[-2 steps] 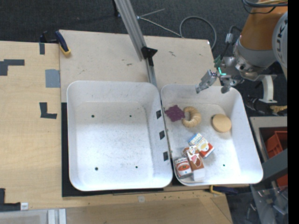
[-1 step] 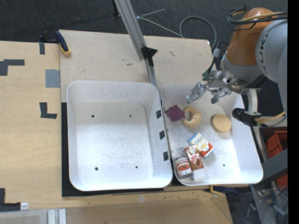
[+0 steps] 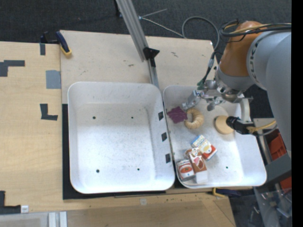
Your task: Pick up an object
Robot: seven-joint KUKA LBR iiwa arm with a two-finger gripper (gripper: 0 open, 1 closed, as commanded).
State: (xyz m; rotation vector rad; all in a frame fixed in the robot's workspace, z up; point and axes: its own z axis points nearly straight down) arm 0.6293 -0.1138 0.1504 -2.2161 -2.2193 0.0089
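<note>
Purple block [image 3: 176, 114] lies just left of and below the gripper [image 3: 195, 100], beside the tan ring [image 3: 194, 120]; we cannot tell the gripper's state.

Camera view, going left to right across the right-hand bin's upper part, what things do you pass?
Purple scrap → ring-shaped doughnut → round tan bun. The pincer hangs above the first two, just behind them.

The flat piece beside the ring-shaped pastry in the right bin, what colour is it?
Purple. The flat piece lies just left of the pastry, clearest in the camera view.
</note>
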